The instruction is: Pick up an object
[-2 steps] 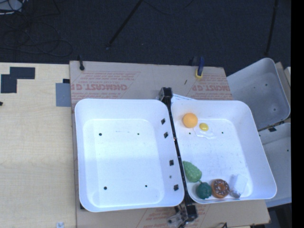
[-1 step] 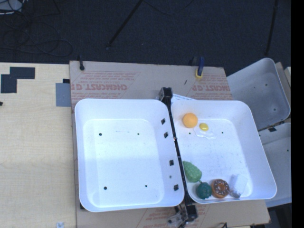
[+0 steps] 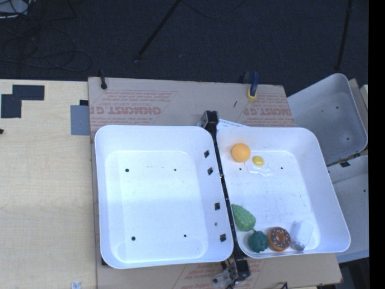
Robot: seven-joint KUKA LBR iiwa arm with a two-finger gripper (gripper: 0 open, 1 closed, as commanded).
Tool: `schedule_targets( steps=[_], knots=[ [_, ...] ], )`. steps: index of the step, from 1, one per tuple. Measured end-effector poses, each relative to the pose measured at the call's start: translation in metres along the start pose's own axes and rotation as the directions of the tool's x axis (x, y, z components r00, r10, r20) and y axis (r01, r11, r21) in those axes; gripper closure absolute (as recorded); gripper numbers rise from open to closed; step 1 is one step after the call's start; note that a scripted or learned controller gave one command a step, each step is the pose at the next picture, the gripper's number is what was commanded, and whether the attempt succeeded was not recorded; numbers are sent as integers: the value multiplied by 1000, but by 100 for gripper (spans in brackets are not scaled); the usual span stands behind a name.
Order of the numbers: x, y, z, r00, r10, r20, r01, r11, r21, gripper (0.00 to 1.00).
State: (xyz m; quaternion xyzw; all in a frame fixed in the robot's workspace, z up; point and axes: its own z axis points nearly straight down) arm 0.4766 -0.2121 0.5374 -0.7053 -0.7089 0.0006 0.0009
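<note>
The worktop (image 3: 42, 179) carries cardboard (image 3: 150, 104) printed "CHEMCAST". Of two white bins, the right bin (image 3: 313, 161) holds the objects: at 11 o'clock an orange ball (image 3: 240, 152) and a small yellow piece (image 3: 258, 161); at 7 o'clock a green lump (image 3: 243, 217), teal ball (image 3: 258, 241) and doughnut (image 3: 278, 238). The tool's state: cannot tell.

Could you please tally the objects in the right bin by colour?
Orange: 1, the ball
Yellow: 1, the small piece
Green: 2, the light green lump and the dark green lump
Brown: 1, the donut
White: 1, the pale item
Total: 6
</note>
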Motion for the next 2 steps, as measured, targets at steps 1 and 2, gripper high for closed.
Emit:
schedule_targets(
  steps=[1, 2],
  knots=[
    [0, 0, 0, 1000, 0, 0, 0, 1000, 0, 100],
    [0, 0, 0, 1000, 0, 0, 0, 1000, 0, 100]
  ],
)
